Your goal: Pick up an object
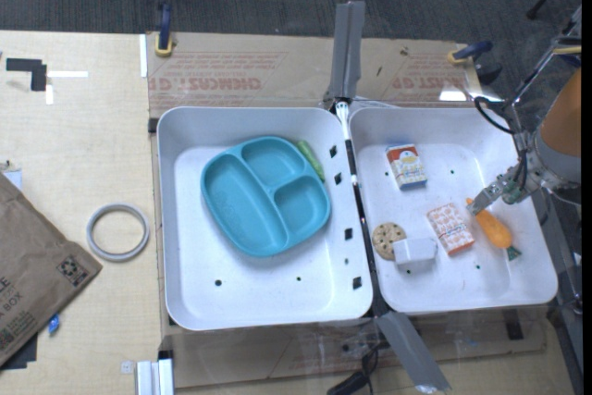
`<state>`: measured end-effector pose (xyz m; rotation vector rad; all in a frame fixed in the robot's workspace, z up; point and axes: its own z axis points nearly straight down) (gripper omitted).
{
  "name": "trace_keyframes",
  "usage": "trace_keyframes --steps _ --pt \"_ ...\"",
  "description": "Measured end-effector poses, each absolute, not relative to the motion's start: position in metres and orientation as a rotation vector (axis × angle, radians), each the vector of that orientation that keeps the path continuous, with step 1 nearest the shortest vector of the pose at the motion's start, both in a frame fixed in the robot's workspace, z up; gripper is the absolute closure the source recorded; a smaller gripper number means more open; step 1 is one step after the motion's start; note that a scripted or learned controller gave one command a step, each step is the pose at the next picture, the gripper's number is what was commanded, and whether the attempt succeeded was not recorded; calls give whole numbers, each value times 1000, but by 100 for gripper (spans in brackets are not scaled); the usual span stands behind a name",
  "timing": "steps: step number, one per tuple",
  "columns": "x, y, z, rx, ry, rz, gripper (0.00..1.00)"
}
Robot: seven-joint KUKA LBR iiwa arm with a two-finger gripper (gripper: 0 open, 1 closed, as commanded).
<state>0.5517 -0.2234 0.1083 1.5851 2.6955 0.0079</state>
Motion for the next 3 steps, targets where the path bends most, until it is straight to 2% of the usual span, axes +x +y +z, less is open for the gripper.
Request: trace_keyframes --steps 1,2,3 --pt "511 -211 94 1508 2748 2 100" --pt "518 -155 209 1916 2488 -1 100" --pt "607 -120 237 2048 2382 -4 100"
